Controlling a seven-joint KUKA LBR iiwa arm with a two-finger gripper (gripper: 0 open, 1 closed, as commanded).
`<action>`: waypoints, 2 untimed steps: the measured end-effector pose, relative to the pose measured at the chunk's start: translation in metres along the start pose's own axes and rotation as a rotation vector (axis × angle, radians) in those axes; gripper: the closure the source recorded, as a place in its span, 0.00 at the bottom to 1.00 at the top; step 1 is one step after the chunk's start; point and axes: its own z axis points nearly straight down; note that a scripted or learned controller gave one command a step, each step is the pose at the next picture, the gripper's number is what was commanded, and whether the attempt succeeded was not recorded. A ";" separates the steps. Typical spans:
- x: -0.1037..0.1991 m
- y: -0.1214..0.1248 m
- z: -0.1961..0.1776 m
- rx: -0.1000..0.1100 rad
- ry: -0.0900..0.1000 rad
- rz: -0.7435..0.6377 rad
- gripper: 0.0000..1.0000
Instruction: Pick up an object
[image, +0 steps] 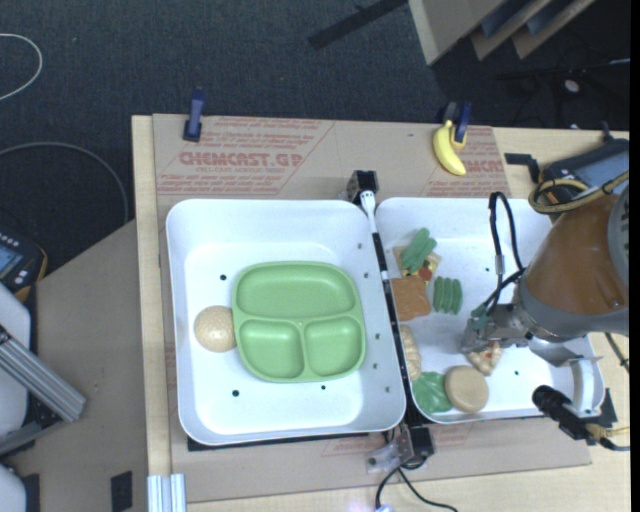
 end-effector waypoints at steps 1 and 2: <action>0.057 0.050 -0.091 0.004 0.007 -0.010 1.00; 0.088 0.011 -0.105 0.021 0.010 -0.005 1.00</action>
